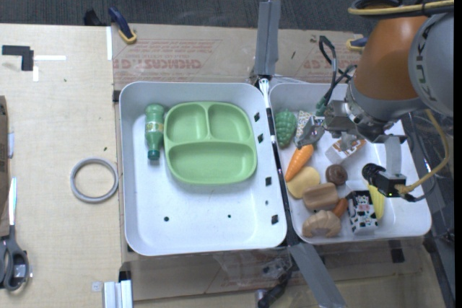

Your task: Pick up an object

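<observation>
single fixed camera above the pale wooden counter [58,126], looking down at a slant on two shallow white plastic bins [137,213] side by side; grey, orange-banded arm [393,61] enters from the right.

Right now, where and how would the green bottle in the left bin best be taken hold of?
Probably the bottle across its middle, coming straight down from above. It lies flat on the left bin floor, long axis running away from the camera, close beside the green plate, so the fingers should straddle its narrow width.

Mirrored "CHEMICAL GUYS" print on the cardboard sheet [188,54].
</observation>
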{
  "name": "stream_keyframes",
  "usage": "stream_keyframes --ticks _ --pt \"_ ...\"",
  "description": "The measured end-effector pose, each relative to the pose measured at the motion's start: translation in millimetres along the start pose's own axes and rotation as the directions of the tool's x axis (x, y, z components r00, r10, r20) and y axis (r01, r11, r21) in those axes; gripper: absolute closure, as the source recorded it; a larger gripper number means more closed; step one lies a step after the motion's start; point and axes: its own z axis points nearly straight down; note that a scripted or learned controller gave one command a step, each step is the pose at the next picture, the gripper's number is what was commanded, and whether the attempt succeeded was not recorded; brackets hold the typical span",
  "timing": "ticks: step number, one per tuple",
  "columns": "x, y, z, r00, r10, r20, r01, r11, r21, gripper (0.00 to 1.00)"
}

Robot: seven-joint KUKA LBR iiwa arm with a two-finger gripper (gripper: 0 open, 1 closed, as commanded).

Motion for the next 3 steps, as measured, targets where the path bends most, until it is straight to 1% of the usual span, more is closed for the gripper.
stream_keyframes --ticks 1,2,3 --pt "-37 19 72 0.996 -0.088 0.004 0.088 0.996 -0.027 0.00" --pt "-46 18 80 0.997 -0.079 0.008 0.079 0.996 -0.050 0.00" --pt "-47 -16 81 0.993 -0.114 0.010 0.115 0.992 -0.051 0.00"
